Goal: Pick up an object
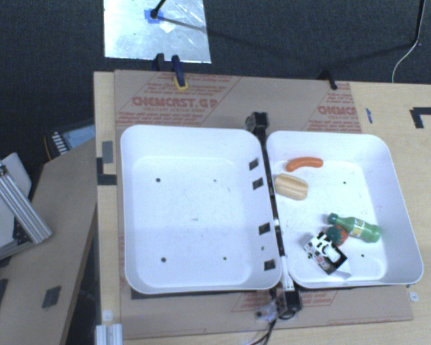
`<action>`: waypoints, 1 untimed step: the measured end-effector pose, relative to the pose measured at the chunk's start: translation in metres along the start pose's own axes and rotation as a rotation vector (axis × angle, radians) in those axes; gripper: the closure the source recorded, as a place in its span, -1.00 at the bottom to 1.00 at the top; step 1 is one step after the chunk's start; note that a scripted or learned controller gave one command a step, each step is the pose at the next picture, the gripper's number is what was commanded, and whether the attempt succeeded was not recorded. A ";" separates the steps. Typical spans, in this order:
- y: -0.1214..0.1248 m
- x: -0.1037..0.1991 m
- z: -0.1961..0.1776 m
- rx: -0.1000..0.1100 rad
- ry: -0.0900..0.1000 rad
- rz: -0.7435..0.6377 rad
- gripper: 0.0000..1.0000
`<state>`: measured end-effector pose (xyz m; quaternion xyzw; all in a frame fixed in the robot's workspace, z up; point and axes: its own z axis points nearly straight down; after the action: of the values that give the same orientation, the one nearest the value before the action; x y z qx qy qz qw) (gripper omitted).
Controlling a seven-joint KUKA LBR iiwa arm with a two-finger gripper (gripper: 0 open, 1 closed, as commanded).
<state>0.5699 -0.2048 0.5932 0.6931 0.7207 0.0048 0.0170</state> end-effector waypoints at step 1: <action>0.001 0.000 -0.012 -0.004 -0.002 -0.004 1.00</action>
<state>0.5702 -0.2045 0.6049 0.6917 0.7220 0.0055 0.0193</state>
